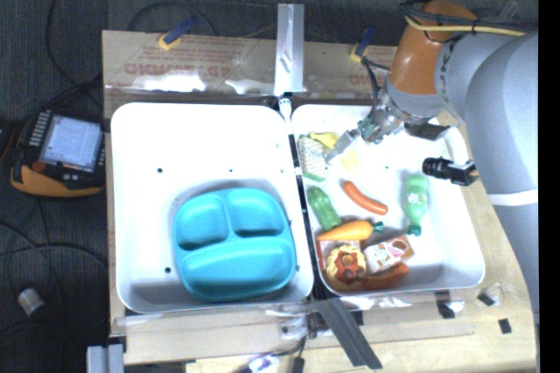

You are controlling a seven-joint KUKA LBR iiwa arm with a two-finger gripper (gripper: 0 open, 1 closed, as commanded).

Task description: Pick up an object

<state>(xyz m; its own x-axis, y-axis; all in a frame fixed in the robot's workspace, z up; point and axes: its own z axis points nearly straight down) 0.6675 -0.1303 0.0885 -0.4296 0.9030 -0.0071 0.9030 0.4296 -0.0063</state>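
Your gripper [339, 145] sits low in the far left part of the right bin [464, 214], its tip over the corn cob [311, 156] and just beside a yellow piece [322, 139] by the divider between the bins. You cannot tell from this angle how far apart the fingers stand, and nothing shows clamped between them. The arm [424, 56] slants down from the far right, orange band uppermost, its grey body covering the bin's right rim.

Open room lies in the middle of that bin, around the sausage [363, 197] and left of the green bottle [415, 200]. The near side is crowded: cucumber [323, 207], carrot [346, 230], pizza slice [344, 263] and a small carton [388, 255] lie touching or nearly so. The left bin [149, 144] holds a blue tray [233, 242] near its front, with bare floor behind it.
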